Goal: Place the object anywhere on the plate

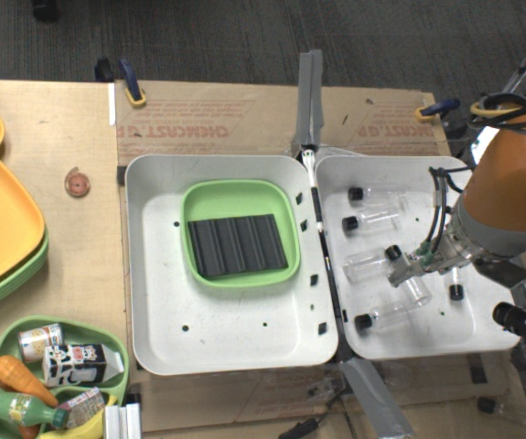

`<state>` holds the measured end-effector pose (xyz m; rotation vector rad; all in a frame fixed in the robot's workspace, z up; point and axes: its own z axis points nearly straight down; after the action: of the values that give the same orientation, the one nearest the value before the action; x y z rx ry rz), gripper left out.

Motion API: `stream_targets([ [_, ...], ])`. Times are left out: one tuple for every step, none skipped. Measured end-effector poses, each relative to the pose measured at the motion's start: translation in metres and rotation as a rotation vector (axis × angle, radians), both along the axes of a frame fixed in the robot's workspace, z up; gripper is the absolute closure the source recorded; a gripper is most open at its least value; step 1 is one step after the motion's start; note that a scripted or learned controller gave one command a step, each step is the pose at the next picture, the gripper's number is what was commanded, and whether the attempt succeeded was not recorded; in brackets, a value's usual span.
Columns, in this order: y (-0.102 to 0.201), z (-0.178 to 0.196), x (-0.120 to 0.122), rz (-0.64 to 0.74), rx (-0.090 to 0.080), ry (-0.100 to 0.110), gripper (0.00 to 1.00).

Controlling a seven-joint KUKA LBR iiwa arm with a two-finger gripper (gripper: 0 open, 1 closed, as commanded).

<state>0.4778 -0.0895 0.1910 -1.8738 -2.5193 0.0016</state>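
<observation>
Clear tube (413, 290), just under gripper (418, 262)

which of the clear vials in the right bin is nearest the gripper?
The vial right at the gripper, mid-bin, black cap toward the centre. The other vials lie farther left.

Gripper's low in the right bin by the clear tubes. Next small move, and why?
Probably settle the gripper onto the nearest clear black-capped tube and close. It sits low in the right bin among the tubes, but no tube is visibly between its fingers, and the green plate in the left bin carries just a dark ribbed slab. Grasp before any carry.
</observation>
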Motion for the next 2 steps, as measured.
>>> stream_targets([
  [0.023,0.008,0.000,0.180,0.000,-0.002,1.00],
  [0.053,0.016,0.022,0.265,-0.001,-0.002,1.00],
])
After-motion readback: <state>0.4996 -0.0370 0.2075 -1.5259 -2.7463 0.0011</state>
